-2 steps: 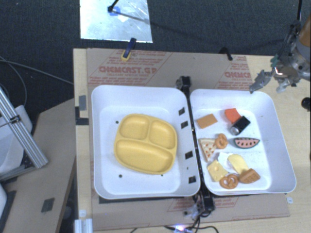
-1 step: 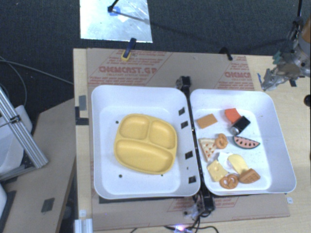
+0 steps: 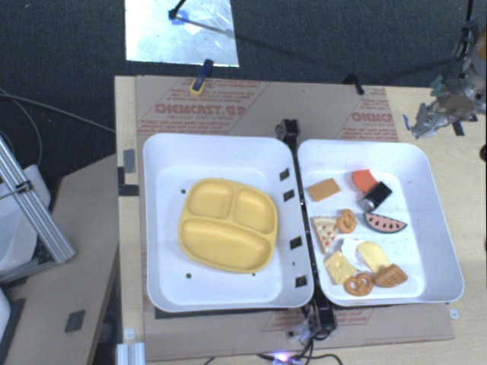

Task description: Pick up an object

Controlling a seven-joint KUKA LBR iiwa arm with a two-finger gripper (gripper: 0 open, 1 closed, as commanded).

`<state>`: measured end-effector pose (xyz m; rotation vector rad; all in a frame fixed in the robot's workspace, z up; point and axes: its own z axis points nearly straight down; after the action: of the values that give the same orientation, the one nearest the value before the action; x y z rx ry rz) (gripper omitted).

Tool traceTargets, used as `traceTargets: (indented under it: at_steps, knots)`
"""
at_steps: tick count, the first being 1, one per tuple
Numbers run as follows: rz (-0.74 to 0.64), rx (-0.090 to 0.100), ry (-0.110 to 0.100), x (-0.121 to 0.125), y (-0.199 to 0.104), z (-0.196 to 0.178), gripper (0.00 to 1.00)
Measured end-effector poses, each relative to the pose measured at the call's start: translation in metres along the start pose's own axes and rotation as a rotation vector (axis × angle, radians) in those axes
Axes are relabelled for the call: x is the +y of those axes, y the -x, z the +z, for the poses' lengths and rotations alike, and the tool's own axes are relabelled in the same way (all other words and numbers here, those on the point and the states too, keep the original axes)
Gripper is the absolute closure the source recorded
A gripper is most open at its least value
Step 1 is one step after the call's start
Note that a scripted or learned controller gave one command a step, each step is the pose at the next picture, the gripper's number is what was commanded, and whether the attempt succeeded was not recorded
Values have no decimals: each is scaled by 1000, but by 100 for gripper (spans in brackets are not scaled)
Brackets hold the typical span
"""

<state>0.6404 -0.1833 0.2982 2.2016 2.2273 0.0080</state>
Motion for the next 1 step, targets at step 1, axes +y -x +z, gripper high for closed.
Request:
traceTargets:
  at_steps: [1]
  knots:
    - [2, 4, 0, -56, -57, -90, 100]
